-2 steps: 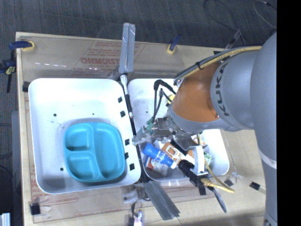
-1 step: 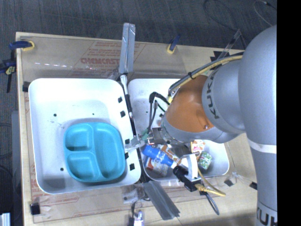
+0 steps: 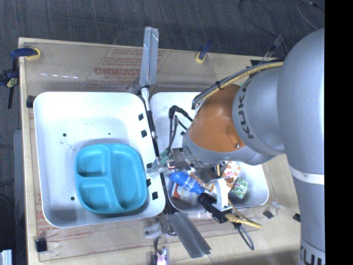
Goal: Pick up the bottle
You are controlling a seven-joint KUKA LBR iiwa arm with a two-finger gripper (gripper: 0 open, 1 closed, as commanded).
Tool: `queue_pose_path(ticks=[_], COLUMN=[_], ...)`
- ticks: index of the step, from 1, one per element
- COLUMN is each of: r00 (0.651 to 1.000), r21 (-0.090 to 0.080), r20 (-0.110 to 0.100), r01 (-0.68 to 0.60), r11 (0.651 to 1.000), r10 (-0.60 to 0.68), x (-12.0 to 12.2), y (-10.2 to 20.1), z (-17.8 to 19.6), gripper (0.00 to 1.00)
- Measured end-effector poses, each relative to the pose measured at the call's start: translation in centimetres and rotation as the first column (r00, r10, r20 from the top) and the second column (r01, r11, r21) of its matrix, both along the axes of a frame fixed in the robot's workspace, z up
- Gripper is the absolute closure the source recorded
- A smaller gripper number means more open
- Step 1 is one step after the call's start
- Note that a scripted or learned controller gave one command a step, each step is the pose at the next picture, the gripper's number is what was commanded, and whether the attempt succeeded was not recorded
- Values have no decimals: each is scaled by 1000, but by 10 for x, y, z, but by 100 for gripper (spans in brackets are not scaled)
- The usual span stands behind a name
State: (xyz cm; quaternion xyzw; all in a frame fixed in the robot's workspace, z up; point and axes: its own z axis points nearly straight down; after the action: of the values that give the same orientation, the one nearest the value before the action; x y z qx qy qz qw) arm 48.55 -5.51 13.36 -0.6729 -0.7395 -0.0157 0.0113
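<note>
Blue plastic catches my eye first: the bottle point(image 3: 183, 180) with a blue cap lies on its side in the right bin point(image 3: 163, 110), near its lower left corner, among some packets point(image 3: 234, 180). From my screen I see the grey arm point(image 3: 276, 115) with its orange band low over this bin, and the claw point(image 3: 175, 163) is just above the bottle, toward 11 o'clock from it. I cannot tell the claw's state, because the wrist covers it. At 9 o'clock, the left bin point(image 3: 55, 115) holds a turquoise divided tray point(image 3: 110, 176). Both bins rest on the counter point(image 3: 83, 65).
</note>
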Motion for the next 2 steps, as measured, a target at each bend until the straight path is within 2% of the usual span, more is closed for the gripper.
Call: queue_pose_path(ticks=[1, 2], r00=[989, 994], r21=[-38, -38], r20=[-8, -7], r01=[146, 111], r11=[989, 993], r10=[-146, -112], x=[-9, 8], y=[104, 76], z=[58, 58], gripper=[100, 100])
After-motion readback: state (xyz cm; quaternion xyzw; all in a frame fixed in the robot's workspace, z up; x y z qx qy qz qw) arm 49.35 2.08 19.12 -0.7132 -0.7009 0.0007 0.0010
